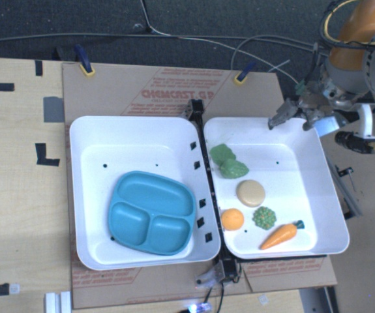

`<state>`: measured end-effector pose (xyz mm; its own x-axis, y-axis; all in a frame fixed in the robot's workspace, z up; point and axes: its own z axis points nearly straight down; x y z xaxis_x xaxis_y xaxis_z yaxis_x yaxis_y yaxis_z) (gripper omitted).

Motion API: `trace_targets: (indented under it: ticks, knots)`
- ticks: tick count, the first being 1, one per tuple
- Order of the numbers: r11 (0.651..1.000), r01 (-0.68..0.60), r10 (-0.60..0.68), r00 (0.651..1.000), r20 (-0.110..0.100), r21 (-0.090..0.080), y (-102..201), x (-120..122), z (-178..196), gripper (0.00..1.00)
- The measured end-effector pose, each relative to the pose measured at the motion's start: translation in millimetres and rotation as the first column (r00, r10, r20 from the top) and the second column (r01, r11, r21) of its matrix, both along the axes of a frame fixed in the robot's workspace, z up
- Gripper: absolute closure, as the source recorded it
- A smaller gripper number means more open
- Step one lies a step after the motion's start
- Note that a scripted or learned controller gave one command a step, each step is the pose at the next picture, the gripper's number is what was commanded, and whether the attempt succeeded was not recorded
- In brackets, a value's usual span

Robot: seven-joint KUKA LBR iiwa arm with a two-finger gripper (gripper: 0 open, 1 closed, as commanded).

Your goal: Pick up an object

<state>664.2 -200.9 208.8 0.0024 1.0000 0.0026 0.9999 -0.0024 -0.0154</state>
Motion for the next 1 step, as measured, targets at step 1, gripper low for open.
trace_targets:
  ticks: [1]
  knots:
    - [1.0,-0.004,0.004,1.0,0.014,-0.003,0.9,2.7,10.4,0.0]
